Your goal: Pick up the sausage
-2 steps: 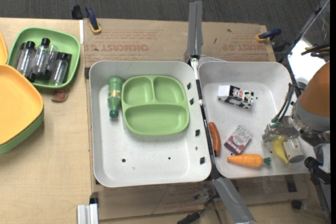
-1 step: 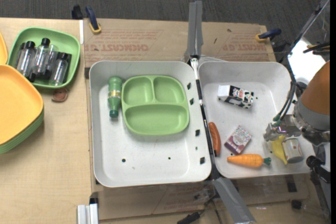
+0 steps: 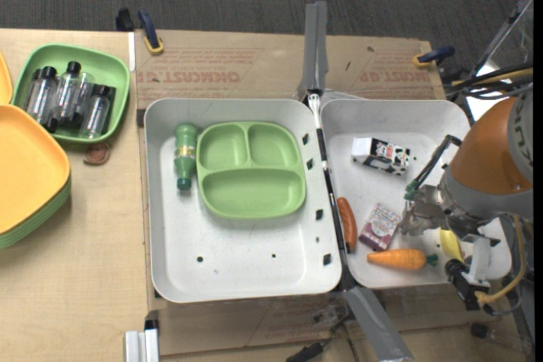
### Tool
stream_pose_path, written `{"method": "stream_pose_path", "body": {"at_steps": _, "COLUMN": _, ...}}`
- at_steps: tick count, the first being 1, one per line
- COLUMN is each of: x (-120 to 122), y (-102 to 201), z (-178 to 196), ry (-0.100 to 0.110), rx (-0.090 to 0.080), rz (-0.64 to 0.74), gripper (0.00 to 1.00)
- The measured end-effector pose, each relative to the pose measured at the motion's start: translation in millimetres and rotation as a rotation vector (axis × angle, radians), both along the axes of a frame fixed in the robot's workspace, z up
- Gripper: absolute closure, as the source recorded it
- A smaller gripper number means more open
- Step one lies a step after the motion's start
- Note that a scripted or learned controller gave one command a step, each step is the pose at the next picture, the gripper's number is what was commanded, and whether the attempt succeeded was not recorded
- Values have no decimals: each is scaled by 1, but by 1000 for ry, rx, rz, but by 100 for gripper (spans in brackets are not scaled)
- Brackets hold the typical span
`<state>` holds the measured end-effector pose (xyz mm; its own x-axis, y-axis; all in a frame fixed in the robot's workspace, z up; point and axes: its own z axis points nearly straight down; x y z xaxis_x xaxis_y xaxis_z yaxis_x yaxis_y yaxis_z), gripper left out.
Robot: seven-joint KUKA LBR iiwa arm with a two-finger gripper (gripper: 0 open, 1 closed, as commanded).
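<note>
Pincer point(image 3: 413, 212) above right white bin point(image 3: 382, 125), cardboard-covered bench point(image 3: 229, 68)

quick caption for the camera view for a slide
Arm's claw hovers in the right bin near the sausage lying by its left wall.

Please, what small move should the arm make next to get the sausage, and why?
Probably shift the gripper toward the left wall of the right bin. The sausage lies there along the wall, apart from the gripper, with a pink packet between them and a carrot just below.
</note>
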<state>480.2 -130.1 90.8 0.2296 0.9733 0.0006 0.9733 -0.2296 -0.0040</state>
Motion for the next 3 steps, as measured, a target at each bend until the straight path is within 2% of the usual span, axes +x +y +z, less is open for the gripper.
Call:
{"method": "stream_pose_path", "body": {"at_steps": 1, "x": 2, "y": -68, "z": 2, "ry": -3, "rx": 21, "rz": 38, "gripper": 100}}
{"method": "stream_pose_path", "body": {"at_steps": 3, "x": 4, "y": -68, "z": 3, "ry": -6, "rx": 21, "rz": -59, "gripper": 100}}
